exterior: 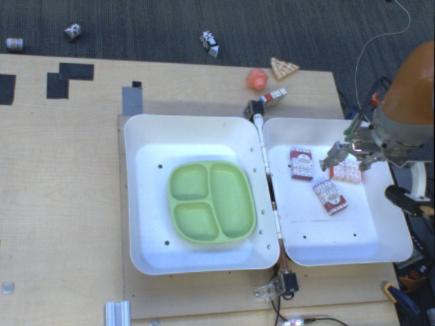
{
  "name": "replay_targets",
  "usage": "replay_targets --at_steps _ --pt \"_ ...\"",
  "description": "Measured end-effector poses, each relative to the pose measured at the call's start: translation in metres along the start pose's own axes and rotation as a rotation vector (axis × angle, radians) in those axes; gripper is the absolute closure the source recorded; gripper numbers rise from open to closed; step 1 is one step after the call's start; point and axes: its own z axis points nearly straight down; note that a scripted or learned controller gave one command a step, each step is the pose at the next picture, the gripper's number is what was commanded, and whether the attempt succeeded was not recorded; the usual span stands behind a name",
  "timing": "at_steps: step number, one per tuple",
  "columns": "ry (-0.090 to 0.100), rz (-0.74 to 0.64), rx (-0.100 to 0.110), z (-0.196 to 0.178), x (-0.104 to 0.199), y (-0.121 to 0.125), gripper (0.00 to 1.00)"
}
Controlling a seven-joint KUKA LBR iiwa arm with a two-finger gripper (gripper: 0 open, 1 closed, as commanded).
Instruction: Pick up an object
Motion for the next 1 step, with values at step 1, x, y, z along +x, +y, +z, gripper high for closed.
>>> replay_targets --at_steps 1 --pt "-0.002 -0.001 -0.012 0.0991 0.0182 -0.0106 0.0"
